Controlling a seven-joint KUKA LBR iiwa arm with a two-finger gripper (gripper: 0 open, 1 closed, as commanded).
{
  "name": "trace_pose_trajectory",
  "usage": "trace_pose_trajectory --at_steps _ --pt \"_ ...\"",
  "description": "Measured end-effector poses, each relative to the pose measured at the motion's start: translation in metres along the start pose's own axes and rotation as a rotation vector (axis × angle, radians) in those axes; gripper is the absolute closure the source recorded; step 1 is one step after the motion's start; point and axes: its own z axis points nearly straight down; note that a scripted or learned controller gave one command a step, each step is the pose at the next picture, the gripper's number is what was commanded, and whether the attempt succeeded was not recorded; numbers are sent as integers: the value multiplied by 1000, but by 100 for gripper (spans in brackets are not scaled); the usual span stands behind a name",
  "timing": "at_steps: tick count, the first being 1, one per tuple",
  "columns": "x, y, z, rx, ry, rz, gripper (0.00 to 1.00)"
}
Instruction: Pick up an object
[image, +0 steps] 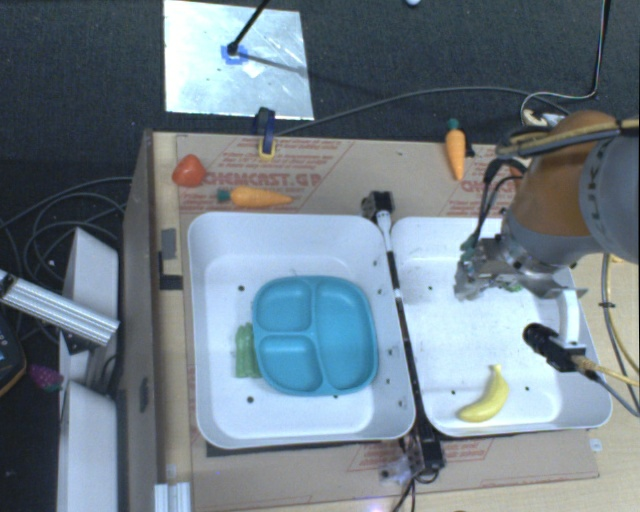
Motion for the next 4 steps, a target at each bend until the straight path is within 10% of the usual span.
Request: trace_pose_trajectory --at_steps 1,3,4 --pt "-1 -1 1 2 -1 1 0" --pt "-95 108 -7 0 -3 1 0" --pt "-134 72 18 3 -2 2 0"
